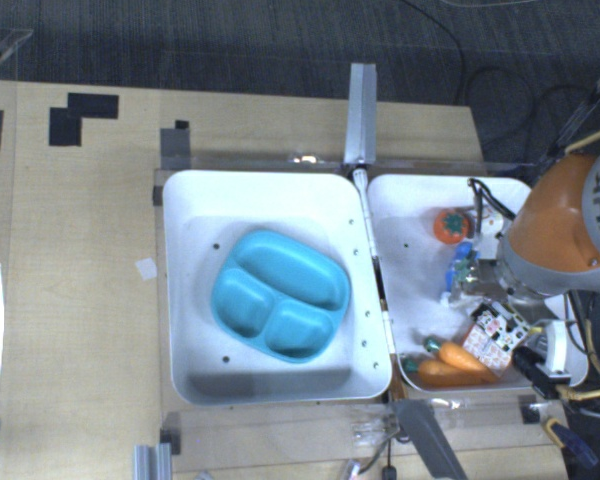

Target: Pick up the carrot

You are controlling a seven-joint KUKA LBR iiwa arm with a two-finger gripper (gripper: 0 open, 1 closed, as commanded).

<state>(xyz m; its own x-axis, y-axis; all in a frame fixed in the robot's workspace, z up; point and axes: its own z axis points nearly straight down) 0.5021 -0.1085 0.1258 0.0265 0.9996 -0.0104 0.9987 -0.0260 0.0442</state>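
Orange and tapered, the carrot [458, 365] lies along the near wall of the right bin [410, 218], its green-tipped end pointing toward the divider between the two bins. A second orange piece seems to sit under or against it, though whether that is one vegetable or two cannot be told from this angle. Touching the carrot's upper side is a small white card or box with red and dark markings [492, 335], tilted on its corner.

Over that card hangs the claw [480, 298], carried by the grey arm with its orange band [560, 223] reaching in from beyond the right bin's far side. Whether the claw is released or clenched cannot be told; the wrist body and cables cover it. Nothing is visibly gripped, and the carrot rests on the bin floor just below and beside the claw.

Farther back in the right bin from the carrot, a round orange-red object with a green top [449, 226] sits near the bin's rear wall, and a small blue item [461, 266] lies between it and the claw.

Across the divider from the carrot, the left bin [195, 208] holds a blue sectioned plate [280, 294] with three compartments. Both bins rest on the pale wooden surface [70, 298].
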